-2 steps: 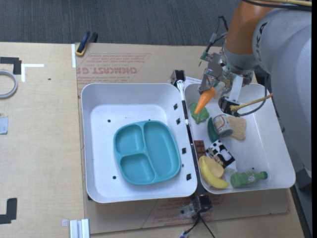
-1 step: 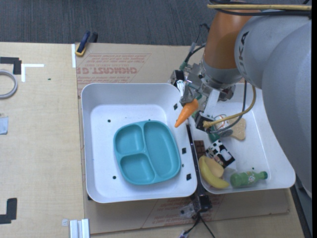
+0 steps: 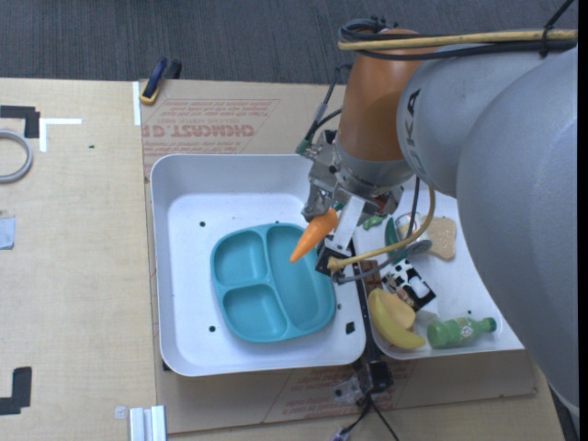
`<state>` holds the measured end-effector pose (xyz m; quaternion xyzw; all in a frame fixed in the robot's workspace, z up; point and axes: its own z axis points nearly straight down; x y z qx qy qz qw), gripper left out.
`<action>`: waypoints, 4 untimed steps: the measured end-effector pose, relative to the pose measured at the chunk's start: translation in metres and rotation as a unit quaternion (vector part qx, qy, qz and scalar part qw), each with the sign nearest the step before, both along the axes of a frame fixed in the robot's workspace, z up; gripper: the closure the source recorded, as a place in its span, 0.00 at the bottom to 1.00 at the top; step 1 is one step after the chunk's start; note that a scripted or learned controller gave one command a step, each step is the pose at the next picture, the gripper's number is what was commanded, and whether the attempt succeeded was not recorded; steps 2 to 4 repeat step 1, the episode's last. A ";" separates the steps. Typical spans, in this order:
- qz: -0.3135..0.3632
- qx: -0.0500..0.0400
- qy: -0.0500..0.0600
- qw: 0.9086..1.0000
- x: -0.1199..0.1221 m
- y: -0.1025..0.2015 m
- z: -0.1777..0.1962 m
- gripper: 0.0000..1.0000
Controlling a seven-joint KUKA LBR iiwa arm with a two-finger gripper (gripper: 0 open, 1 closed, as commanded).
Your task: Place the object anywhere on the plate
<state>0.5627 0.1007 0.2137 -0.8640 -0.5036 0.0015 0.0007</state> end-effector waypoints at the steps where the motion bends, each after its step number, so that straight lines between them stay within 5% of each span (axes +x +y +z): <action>1: 0.000 0.000 0.000 1.000 0.000 0.000 0.000 0.00; 4: 0.000 0.000 0.000 1.000 0.000 0.000 0.000 0.00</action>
